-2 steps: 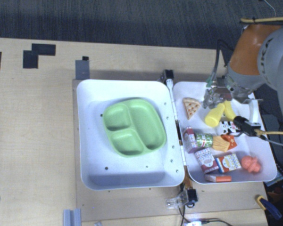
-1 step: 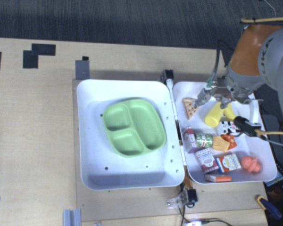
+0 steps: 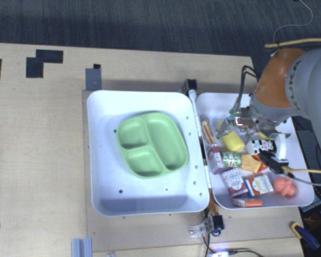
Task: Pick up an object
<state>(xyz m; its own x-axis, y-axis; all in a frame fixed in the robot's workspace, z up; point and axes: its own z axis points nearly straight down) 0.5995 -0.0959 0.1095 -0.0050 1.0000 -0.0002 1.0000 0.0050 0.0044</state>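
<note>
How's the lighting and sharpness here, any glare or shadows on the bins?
Camera view: soft, even light; the left bin has a bluish shadow along its near wall; the green tray shows no glare; a small glint at the gripper; the right bin's things look soft, labels unreadable.

Heads up, nothing you can actually read here. Right bin (image 3: 214, 103): small can (image 3: 229, 159) wears green-and-red label, print just blur. Red-white carton (image 3: 233, 182) next to it, printed front, letters too tiny. Second carton (image 3: 260, 185), white with orange-red panel, same story. Can't make out brand, word or number on any, sorry.
</note>
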